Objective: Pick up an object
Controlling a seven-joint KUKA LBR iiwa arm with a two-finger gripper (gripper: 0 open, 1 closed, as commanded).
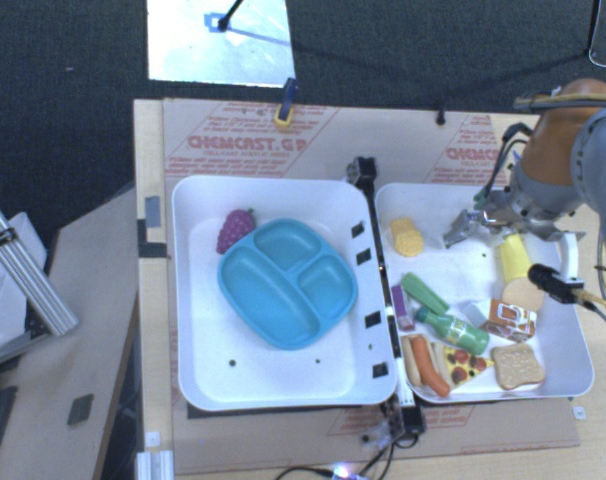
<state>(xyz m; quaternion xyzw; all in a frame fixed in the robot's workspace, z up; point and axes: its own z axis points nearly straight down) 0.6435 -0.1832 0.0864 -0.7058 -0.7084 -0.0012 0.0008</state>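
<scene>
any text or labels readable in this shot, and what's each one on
"CHEMCAST GP", red print on the brown sheet behind the left bin; smaller red lines under it are blurred.
Same red print, behind the right bin: blurred and partly hidden.
Small carton in the right bin: printed label too small to read.

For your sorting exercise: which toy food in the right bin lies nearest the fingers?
The yellow banana-like piece, just below-right of the gripper; the corn lies farther left.
</scene>
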